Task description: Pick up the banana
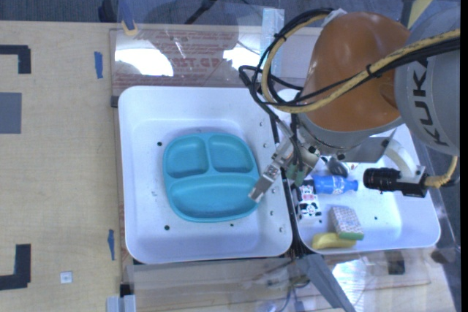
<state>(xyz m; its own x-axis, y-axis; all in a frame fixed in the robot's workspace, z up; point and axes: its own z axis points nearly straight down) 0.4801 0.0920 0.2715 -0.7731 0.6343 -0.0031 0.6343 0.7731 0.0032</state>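
Note:
The yellow banana (331, 240) lies at the front edge of the right bin (420, 230), just in front of a speckled sponge-like block (344, 218). My gripper (271, 172) hangs over the divide between the two bins, beside the right edge of the blue plate (208, 176). It is well to the left of and behind the banana, and apart from it. Nothing shows in the gripper. The arm's orange band and grey wrist hide much of the back of the right bin.
A blue divided plate sits in the middle of the left bin (139, 157). In the right bin lie a small blue bottle (333, 185) and a black-and-white item (310, 209). Black cables loop above the gripper.

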